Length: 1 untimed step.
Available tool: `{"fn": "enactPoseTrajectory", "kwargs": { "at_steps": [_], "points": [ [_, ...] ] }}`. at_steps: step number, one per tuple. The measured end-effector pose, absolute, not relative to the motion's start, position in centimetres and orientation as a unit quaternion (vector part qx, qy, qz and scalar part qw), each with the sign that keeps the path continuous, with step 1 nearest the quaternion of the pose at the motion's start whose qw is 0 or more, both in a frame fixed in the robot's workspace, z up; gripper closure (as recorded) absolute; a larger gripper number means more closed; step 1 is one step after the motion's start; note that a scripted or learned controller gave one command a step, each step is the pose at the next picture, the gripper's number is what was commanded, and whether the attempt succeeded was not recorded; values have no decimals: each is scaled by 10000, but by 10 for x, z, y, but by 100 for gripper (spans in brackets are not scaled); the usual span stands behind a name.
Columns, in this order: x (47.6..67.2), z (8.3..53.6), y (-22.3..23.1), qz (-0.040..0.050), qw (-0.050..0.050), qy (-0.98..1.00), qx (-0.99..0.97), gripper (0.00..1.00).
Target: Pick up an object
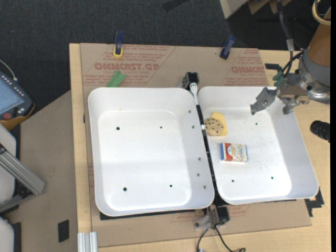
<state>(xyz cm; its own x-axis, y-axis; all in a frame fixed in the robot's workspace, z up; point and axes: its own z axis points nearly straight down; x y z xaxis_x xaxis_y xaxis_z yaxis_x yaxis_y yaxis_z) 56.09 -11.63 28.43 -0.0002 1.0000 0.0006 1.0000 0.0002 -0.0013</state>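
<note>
Judging from the layout, the pick is seen as not yet begun: the end effector (275, 103) is poised with fingers spread and nothing between them above the right bin (294, 156), where a cookie (214, 125) and small box (233, 153) are left lying.

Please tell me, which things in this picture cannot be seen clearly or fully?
- Print on the small box, camera view: too small to read.
- Underside of the yellow sponge, camera view: a round cookie-like piece lies over its left part.
- Arm above the pincer, camera view: cut off by the right edge.
</note>
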Motion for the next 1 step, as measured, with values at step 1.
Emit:
{"fn": "enactPoseTrajectory", "kwargs": {
  "at_steps": [1],
  "points": [
    [562, 295, -116, -5, -9, -7075, -7067, 100]
  ]
}}
